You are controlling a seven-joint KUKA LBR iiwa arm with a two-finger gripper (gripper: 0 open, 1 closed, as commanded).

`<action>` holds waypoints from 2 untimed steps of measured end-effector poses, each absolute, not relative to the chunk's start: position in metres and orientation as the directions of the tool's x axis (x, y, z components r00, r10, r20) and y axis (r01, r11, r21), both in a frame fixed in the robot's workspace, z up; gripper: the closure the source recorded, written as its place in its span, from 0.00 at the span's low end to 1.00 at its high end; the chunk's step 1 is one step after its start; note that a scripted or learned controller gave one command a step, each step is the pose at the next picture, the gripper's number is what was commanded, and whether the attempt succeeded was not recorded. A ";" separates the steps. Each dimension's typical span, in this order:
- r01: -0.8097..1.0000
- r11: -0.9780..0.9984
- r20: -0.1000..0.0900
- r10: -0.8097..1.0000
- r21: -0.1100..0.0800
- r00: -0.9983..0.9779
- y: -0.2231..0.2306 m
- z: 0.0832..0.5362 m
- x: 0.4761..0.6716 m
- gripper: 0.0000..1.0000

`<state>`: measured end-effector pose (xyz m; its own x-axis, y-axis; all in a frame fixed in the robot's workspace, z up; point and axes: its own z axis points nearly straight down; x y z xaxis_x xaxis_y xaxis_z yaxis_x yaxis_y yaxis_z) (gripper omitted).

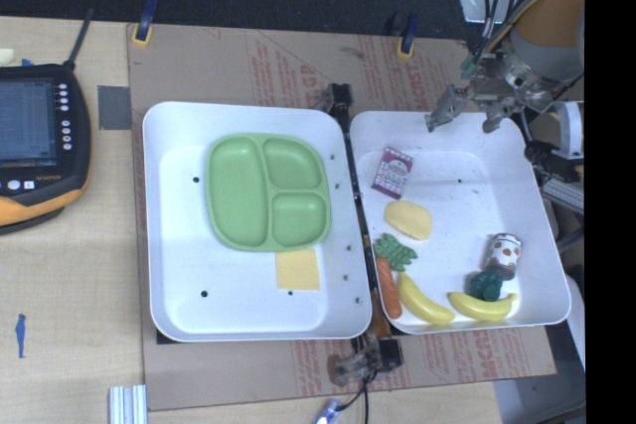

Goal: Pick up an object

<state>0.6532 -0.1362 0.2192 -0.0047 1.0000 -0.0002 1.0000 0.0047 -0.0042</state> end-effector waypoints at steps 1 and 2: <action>1.000 0.005 -0.001 1.000 -0.006 -0.005 -0.109 0.202 0.604 0.00; 1.000 0.004 -0.001 1.000 -0.007 -0.004 -0.093 0.120 0.580 0.00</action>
<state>0.5804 -0.0929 0.1199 -0.0042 1.0000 -0.0007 1.0000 0.0042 -0.0069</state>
